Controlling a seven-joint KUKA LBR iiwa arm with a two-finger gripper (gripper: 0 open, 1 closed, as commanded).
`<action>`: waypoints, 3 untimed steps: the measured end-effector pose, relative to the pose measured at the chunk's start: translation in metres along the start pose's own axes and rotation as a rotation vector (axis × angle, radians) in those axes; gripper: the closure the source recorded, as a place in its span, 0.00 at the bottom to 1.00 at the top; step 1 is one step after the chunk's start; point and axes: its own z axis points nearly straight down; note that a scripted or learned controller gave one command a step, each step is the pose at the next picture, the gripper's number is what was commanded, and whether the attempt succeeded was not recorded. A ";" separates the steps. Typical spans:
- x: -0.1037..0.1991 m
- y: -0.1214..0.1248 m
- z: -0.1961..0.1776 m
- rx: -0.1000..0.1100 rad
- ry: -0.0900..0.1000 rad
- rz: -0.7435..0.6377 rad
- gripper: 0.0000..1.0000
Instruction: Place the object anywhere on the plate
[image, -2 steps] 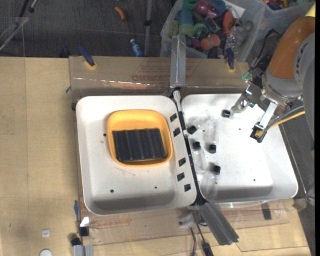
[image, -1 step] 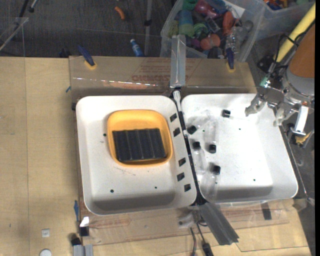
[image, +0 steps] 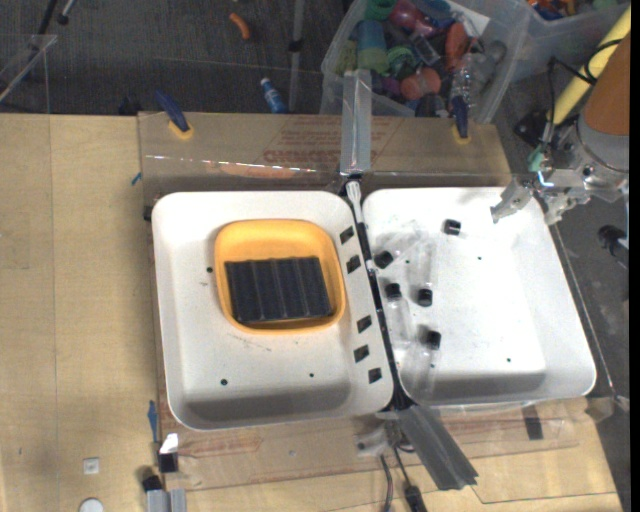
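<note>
Metal two-finger gripper hung over the right white plastic bin's far corner, fingers' spread impossible to tell, dark ribbed rectangular block lay on the orange square plate.

Both bins, the left one and the right one, look like smooth white plastic with a soft sheen. The plate is glossy yellow-orange plastic, and the dark ribbed block on it is matt black, perhaps rubber or plastic. The table has a pale, matt wood-grain surface. The strip between the bins looks like dull grey metal. The gripper appears metallic grey.
</note>
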 end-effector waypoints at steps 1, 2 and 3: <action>-0.007 0.000 0.001 0.002 0.002 -0.308 0.00; -0.007 0.000 0.007 0.001 0.003 -0.625 0.00; -0.018 0.001 0.004 -0.004 0.000 -0.947 0.00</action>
